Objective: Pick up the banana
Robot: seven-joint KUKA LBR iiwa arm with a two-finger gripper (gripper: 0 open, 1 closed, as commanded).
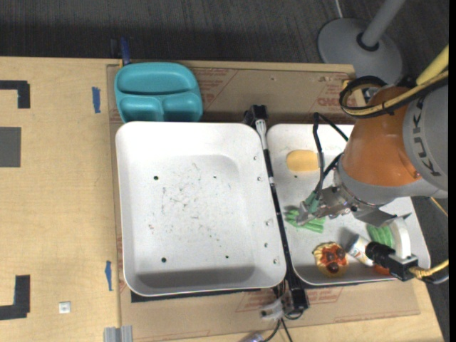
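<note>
While the grey arm with the orange band (381, 152) reached in from the right, its hand (318, 206) hung over the middle of the right shallow white bin (296, 187), low over the left part of that bin's floor. Hand state: could not be told from this slanted view whether it was wide or narrow, and nothing was seen held in it. Directly below and just left of the hand lay a small green ridged piece (306, 223), close enough that contact could not be ruled in or out. The banana (303, 161), read here as the stubby, rounded yellow-orange piece, lay in the far part of the same bin, near its left wall, apart from the hand and not touched by it. A second green piece (381, 234) lay toward the right side of that bin, partly hidden under the arm. A small orange, red and brown lump (329, 256) sat near the front wall. The left shallow white bin (192, 205) showed only dark specks on its floor. Behind it on the tan desk (57, 191) stood a teal divided plastic tray (158, 91), touching or just beside the bin's far rim.
</note>
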